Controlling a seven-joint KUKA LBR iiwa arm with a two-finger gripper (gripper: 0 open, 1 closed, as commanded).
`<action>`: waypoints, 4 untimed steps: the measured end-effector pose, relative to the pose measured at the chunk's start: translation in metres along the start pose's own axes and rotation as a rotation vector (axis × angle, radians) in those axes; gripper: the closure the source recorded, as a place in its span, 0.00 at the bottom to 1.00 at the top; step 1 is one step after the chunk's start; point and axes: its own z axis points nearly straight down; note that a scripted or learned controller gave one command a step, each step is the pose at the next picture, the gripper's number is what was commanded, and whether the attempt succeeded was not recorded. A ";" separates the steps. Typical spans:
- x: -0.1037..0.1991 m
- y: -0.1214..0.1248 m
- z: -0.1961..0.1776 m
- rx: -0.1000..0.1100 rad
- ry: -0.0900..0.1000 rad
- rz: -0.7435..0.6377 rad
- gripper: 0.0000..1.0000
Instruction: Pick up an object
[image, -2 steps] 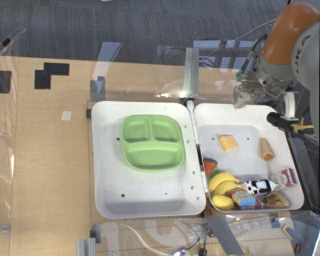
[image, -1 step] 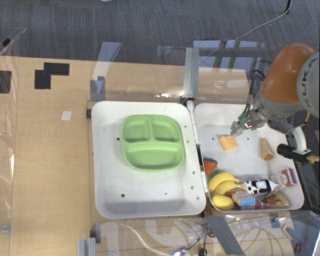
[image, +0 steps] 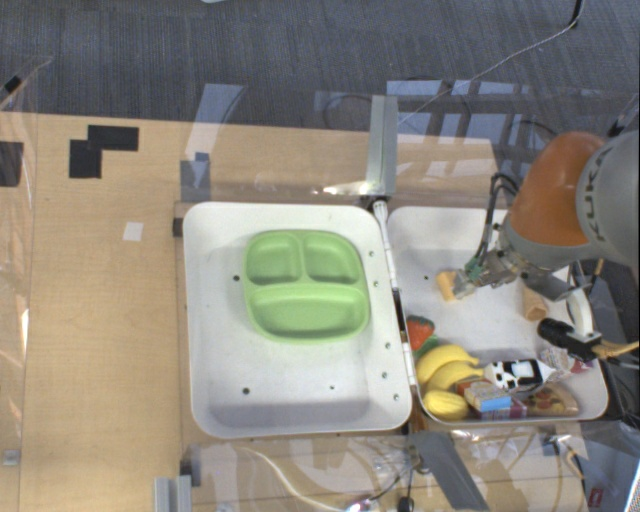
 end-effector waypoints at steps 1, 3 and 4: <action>0.000 0.000 0.000 0.001 0.000 0.002 0.00; -0.013 0.081 0.013 0.032 0.006 -0.002 0.00; -0.001 0.059 0.007 -0.009 -0.005 -0.051 0.00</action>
